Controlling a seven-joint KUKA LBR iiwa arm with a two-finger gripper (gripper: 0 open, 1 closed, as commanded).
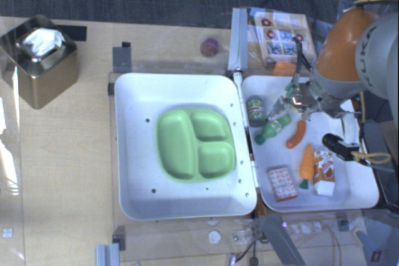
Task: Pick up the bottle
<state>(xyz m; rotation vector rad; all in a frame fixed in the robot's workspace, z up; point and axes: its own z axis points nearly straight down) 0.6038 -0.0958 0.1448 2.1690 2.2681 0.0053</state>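
Fingers: While I am hovering over the right bin, my two-finger gripper (292, 98) is hanging just above the upper end of the bottle; its tips are too small and cluttered here to tell how far apart they are standing, and I am seeing nothing held between them.

Bottle: The small green plastic bottle (272, 128) is lying on its side, slanting from lower left to upper right, in the upper left part of the right white shallow bin (368, 196).

Handling: I am judging it light, stiff and smooth, so likely to roll or slip if I am pinching near an end.

Hold: I am favouring the middle of the body, with my closing line across the bottle's long axis.

Neighbours: A small round green-and-white can (255, 109) is sitting just beside its upper left; an orange-red sausage-shaped toy (297, 134) is lying near on the right; an orange toy carrot (306, 163) is lower down.

Further out: A checked red-and-white packet (282, 182) and a small white-and-red carton (323, 172) are resting toward the front wall.

Left bin: The left white bin (134, 196) is bearing a green three-compartment tray (195, 143), well apart from my work.
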